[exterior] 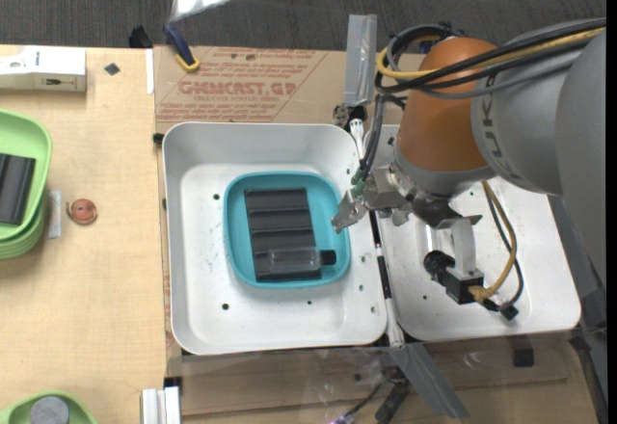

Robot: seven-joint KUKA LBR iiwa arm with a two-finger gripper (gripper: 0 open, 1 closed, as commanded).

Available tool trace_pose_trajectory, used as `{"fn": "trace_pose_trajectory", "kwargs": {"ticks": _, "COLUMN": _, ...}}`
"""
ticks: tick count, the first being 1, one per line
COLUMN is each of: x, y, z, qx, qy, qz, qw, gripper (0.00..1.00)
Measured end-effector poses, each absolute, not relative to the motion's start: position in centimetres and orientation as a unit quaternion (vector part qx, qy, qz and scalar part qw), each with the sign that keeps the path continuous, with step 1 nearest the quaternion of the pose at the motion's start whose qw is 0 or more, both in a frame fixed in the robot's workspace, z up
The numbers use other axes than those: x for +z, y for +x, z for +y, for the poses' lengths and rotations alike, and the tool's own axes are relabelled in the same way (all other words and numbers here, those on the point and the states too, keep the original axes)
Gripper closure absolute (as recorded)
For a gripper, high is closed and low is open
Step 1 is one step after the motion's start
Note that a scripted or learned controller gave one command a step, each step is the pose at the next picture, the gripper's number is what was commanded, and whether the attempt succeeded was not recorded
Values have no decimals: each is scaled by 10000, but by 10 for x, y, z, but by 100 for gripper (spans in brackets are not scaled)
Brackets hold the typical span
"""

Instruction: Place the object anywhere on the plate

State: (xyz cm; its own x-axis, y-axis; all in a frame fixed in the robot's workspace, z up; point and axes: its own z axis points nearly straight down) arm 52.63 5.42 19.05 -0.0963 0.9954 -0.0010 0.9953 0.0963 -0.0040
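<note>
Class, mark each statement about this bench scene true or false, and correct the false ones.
1. The dark ridged object lies on the teal plate. True.
2. The teal plate sits in the right bin. False: it sits in the left bin.
3. The arm is above the right bin. True.
4. The plate is red. False: it is teal.
5. A green tray lies at the picture's left edge. True.
</note>
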Motion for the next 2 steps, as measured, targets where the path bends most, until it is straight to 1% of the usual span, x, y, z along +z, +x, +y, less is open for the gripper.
{"fn": "trace_pose_trajectory", "kwargs": {"ticks": 1, "x": 191, "y": 477, "z": 34, "qx": 17, "qy": -6899, "qz": -7239, "qw": 11, "gripper": 0}}
{"fn": "trace_pose_trajectory", "kwargs": {"ticks": 2, "x": 190, "y": 503, "z": -38, "qx": 18, "qy": -7166, "qz": -6975, "qw": 7, "gripper": 0}}
